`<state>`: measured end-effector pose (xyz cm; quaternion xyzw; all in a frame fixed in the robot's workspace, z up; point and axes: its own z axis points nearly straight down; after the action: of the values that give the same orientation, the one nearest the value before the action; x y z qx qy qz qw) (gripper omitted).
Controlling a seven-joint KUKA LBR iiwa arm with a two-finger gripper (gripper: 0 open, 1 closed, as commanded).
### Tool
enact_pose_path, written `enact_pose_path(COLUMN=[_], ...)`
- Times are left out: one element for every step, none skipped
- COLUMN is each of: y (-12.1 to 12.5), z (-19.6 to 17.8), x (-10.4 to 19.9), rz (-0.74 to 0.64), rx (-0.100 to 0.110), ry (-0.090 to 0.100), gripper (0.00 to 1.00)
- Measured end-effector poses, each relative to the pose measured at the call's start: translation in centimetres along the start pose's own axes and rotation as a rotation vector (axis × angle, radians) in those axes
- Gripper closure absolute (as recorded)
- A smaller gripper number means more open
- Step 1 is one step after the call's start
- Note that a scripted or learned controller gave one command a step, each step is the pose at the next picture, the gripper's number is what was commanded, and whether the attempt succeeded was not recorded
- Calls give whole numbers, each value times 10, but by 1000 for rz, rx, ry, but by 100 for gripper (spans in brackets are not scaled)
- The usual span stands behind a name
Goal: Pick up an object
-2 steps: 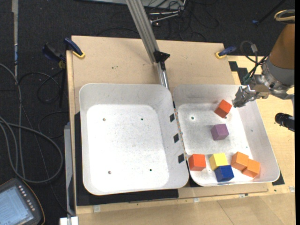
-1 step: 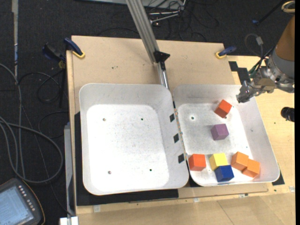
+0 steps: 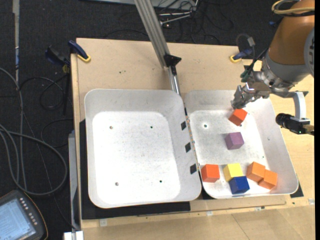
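Observation:
My gripper (image 3: 240, 102) hangs over the far part of the right bin (image 3: 215, 131), reaching in from the right. Directly below its tip, an orange block (image 3: 238, 116) sits tilted and touches or nearly touches the gripper; I cannot make out whether it is gripped. A purple block (image 3: 234, 140) lies in the middle of the bin. Along the near edge lie a red-orange block (image 3: 210, 172), a yellow block (image 3: 232, 170), a blue block (image 3: 239, 184) and two orange blocks (image 3: 256, 170) (image 3: 269, 179).
The left bin (image 3: 130, 149) adjoins the right one. A slanted metal pole (image 3: 152, 26) ends near the far end of the seam between the bins. Clamps (image 3: 80, 51) (image 3: 241, 54) sit at the bench's far corners.

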<state>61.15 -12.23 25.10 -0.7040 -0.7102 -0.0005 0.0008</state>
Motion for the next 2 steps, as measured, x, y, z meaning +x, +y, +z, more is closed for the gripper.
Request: enact_pose_path(y=[7,-1], z=[13,14], x=[52,108], rz=[1,0], rx=[1,1], ry=[0,1], gripper=[100,100])
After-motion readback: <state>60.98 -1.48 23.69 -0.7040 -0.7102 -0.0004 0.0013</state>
